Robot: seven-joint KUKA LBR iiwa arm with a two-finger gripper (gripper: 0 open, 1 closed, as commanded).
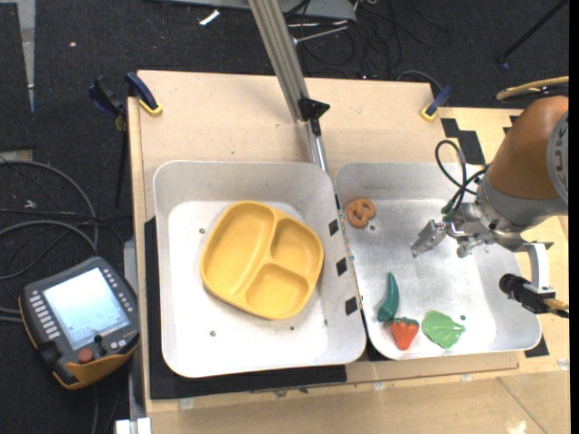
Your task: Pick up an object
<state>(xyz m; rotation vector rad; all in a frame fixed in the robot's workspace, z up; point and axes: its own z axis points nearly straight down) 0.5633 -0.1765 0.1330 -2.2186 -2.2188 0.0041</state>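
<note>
The right bin (470, 197) holds several small toys. A brown pretzel (360, 212) lies near its back left corner. A dark green pepper (389, 298), a red strawberry (404, 332) and a light green leaf-shaped piece (442, 329) lie along its front. My gripper (444, 242) hangs over the middle of this bin, right of the pretzel and behind the leaf piece. Its fingers are spread open with nothing between them.
A yellow divided plate (262, 259) lies in the left bin (181, 197). A slanted metal pole (280, 48) rises from the divide between the bins. A teach pendant (80, 319) sits off the bench at the left. Clamps mark the bench's back corners.
</note>
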